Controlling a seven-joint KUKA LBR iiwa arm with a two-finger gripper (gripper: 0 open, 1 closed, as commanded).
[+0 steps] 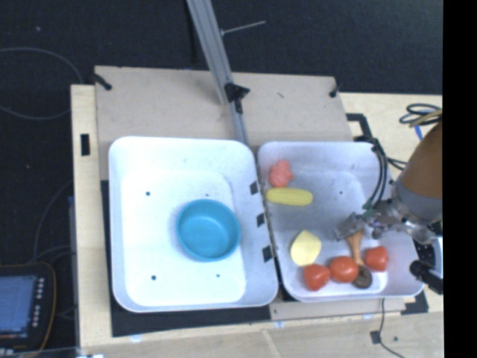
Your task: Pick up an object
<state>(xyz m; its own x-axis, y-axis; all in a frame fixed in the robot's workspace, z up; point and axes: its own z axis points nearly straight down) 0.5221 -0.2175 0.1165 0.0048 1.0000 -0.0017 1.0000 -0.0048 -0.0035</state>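
gripper [356, 228] is low in the right bin [328, 162], near its front right corner; can't tell its state. Directly under/touching it: an orange carrot-like stick [355, 246], long axis running front-to-back, far end at the gripper, near end by a dark brown piece [363, 278]. Red tomatoes [343, 268] crowd it on both sides, lemon [305, 247] to its left. Likely target is the stick; tight clearance

Bench [186, 334]: light wood top, carries two white bins side by side, edges touching. Right bin [328, 166] sits directly under the gripper [356, 228]. Left bin [141, 170] well off to the claw's left. Tan board [164, 103] lies under both, showing beyond the claw.
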